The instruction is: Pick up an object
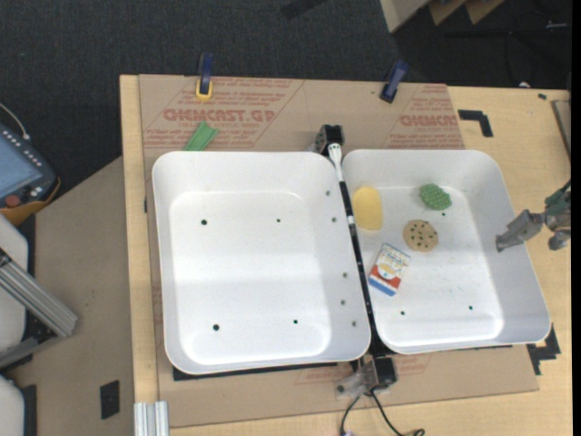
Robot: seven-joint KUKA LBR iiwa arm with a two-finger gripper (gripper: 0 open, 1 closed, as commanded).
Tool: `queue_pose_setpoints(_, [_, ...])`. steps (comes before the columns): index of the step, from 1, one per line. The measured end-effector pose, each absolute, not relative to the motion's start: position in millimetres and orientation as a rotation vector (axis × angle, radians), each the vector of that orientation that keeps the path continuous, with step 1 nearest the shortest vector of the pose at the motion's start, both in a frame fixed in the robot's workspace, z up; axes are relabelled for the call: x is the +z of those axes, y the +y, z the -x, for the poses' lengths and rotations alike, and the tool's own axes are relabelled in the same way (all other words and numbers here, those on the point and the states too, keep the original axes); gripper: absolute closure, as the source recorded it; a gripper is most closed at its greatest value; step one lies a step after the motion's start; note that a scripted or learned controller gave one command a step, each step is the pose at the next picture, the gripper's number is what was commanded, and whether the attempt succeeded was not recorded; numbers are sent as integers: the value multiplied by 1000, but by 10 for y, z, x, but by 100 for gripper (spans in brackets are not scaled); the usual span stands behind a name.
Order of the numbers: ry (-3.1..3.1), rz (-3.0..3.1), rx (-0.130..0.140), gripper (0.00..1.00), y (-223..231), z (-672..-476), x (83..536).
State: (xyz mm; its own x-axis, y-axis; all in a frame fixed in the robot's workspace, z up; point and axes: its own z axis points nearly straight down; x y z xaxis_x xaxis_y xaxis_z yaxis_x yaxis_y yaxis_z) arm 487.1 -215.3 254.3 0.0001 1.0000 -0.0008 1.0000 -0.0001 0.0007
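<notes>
1. Camera view: the gripper [516, 232] sits at the right bin's [508, 321] right rim, carrying nothing.
2. Right bin holds 4 objects: yellow block [368, 206], green piece [435, 196], cookie [419, 234], small carton [389, 270].
3. Step: approach. Next: move left, descend over the cookie.

The two shallow white plastic bins [245, 352] are looking smooth and faintly glossy. Under them, the brown cardboard sheet with red print [272, 107] is showing a matt, papery face. The pale yellow rounded block [368, 207] is appearing smooth and matt, the green knobbly piece [436, 196] rough, and the small printed paper carton [388, 271] slightly shiny. The dark floor carpet [136, 25] is looking coarse like cloth.
</notes>
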Motion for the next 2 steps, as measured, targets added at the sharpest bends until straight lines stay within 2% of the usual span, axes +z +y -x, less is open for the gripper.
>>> queue_pose_setpoints(1, [2220, -2217, 1, 100, -2156, -4877, 2650])
queue_pose_setpoints(2, [2229, -2210, 6, 100, -1479, -4996, 2809])
